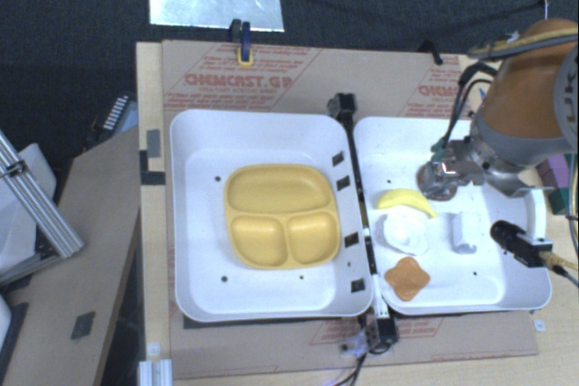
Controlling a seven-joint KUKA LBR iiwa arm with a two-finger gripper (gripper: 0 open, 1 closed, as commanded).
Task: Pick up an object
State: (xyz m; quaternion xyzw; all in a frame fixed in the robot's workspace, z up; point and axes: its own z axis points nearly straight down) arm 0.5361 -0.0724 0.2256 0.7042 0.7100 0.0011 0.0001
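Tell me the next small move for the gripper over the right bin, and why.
Probably ease the gripper down and slightly left onto the banana. It hovers just above and right of the banana in the right bin, with nothing visibly held. The banana is the nearest object; the white cup and brown piece lie farther off. Finger state is unclear here.

A yellow divided tray [276, 215], yellow banana [404, 201], white bins [262, 129].

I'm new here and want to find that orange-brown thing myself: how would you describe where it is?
Take the right white bin, the one the arm reaches into. Near its front left corner lies a flat orange-brown piece, just below a round white object and a yellow banana. It is the only brownish item there.
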